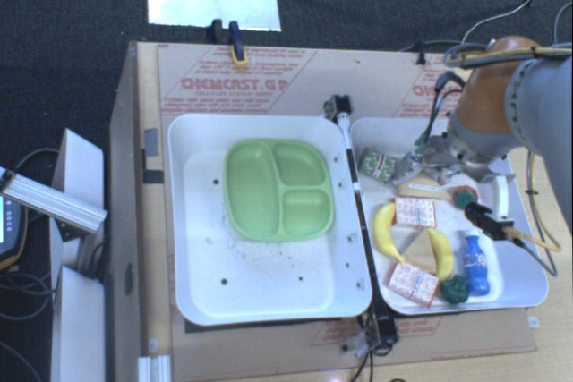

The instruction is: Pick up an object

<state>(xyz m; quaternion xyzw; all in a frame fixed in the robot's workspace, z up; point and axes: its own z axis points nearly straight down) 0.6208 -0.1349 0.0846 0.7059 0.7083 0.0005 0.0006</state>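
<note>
Tool (419,162) is hovering low in the right bin (537,282), beside a green packet (378,164); finger opening is showing unclear, cannot tell.

Big red letters are showing on the brown cardboard sheet (260,76) under the white bins, and they are reading "CHEMCAST GP". More red print is sitting on its right part, but it is too small to read

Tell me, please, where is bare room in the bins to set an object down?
Left bin: free floor all around the green plate, widest along the front wall. Right bin: crowded with bananas, cartons and blue bottle; little bare floor.
</note>
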